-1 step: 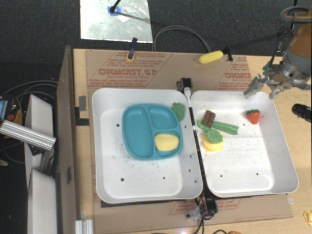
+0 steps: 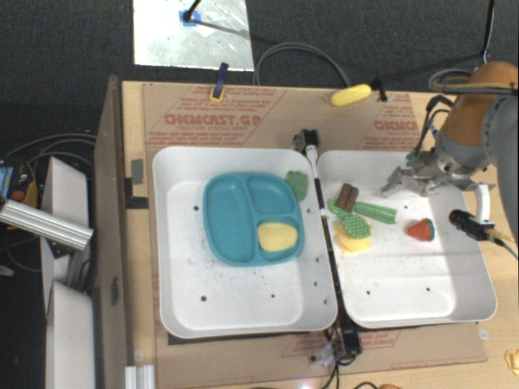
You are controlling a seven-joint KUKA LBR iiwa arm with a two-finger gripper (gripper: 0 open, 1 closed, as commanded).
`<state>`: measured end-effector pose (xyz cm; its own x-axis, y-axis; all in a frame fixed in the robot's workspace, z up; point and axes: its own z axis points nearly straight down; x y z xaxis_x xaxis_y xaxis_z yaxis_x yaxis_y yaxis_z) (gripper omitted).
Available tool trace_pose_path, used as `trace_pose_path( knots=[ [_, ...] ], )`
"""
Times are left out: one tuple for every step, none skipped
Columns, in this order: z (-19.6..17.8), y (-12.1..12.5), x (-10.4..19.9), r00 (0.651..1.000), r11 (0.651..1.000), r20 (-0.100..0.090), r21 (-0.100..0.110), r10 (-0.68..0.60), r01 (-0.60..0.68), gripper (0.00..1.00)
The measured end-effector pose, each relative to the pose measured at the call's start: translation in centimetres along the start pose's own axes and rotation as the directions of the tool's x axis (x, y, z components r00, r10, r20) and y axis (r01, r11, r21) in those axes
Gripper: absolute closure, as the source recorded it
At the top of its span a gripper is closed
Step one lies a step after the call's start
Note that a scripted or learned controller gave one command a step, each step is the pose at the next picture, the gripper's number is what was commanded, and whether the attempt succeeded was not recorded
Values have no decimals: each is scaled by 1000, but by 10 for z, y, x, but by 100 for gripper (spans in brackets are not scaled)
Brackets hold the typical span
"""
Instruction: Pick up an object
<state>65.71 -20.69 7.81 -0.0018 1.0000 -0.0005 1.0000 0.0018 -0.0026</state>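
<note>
The right bin (image 2: 422,298) holds a brown block (image 2: 347,196), a green cucumber-like stick (image 2: 371,211), a yellow corn-like piece (image 2: 353,233) and a red strawberry-like piece (image 2: 421,230). My gripper (image 2: 408,186) hovers low over the bin's back right part, behind the strawberry and to the right of the brown block. Its fingers look spread open, with nothing between them. In the left bin (image 2: 243,306) lies a blue divided plate (image 2: 231,217) with a yellow lump (image 2: 277,237) in its lower right section. A green piece (image 2: 297,184) rests at the plate's upper right edge.
The grey arm with its orange band (image 2: 486,96) comes in over the right bin's far right corner. A black fitting (image 2: 470,222) sticks out over the right rim. A yellow object (image 2: 350,96) and cables lie on the cardboard behind the bins.
</note>
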Motion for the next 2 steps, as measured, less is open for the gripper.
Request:
trace_pose_path(
  knots=[
    [-38,-69,0,1000,1000,0,-1,3,-3,0],
    [-4,-85,67,1000,1000,-4,-1,-6,6,0]
  ],
)
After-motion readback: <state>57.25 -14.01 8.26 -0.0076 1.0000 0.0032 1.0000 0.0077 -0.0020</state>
